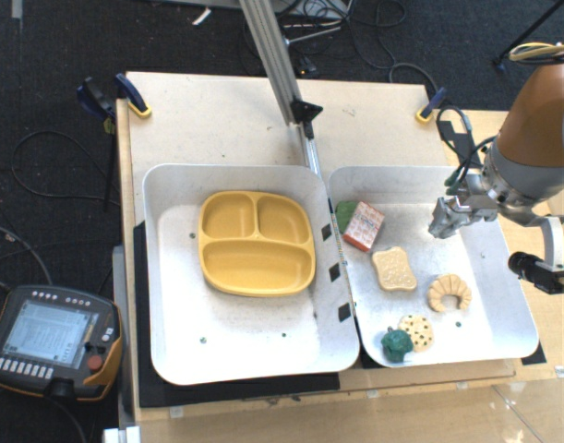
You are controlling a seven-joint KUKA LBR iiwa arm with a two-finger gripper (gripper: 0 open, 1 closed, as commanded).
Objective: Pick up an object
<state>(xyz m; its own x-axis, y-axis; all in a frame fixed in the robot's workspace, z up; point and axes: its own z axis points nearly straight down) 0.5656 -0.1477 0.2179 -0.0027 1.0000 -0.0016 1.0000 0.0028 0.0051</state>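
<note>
You look down on two white bins. The left bin [166, 247] holds a yellow tray [257, 243]. The right bin [503, 284] holds a red box [364, 226], cracker [393, 269], croissant [450, 293], cookie [415, 331] and broccoli [395, 343]. The gripper [444, 221] hovers above the right bin's upper part.

Two shallow white bins are sitting side by side on one pale worktop [217, 118]: the left bin [171, 340] and the right bin [503, 330]. The left bin is carrying one yellow divided plate [257, 244], itself showing three compartments. The right bin is holding six small items: one red-and-white carton [364, 225], one green piece [344, 214] lying beside it, one tan cracker-like biscuit [393, 269], one croissant [450, 293], one speckled cookie [416, 331] and one dark green broccoli floret [396, 343]. Two yellow-tipped clamps are gripping the worktop's far corners, one at the left [134, 98] and one at the right [430, 106]. One handheld control pendant [51, 335] is resting at lower left.
</note>
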